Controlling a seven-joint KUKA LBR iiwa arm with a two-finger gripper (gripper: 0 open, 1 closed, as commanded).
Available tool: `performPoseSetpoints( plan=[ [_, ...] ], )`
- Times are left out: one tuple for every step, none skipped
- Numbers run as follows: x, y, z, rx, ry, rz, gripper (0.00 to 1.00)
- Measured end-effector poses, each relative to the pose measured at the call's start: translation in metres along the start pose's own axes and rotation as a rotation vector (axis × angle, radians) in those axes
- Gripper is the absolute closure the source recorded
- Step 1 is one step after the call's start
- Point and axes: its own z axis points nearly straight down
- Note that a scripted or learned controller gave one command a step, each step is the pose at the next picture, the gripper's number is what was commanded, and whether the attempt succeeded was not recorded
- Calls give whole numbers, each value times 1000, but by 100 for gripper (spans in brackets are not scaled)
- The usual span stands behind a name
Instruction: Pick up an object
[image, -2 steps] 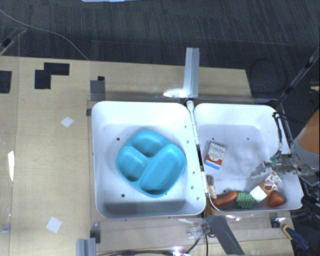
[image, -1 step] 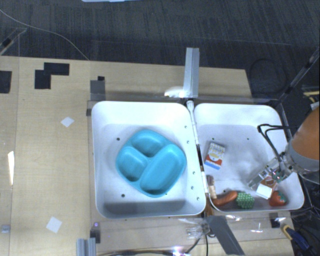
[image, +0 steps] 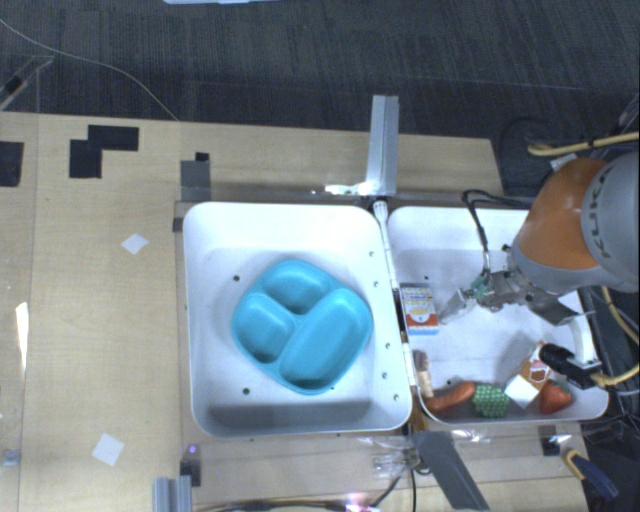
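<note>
blue divided plate (image: 303, 325) fills left bin (image: 210, 300); right bin (image: 440, 225) holds small items.

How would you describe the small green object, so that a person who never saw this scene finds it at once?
Start at the right white bin, the one the arm reaches into. Along its near edge lies a row of small items; the green block sits between a sausage and a white cube. It alone is green, with a bumpy surface.
</note>
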Motion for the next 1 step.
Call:
performPoseSetpoints(
  plan=[
    [23, 46, 1, 1, -1, -297, 0]
  ],
)
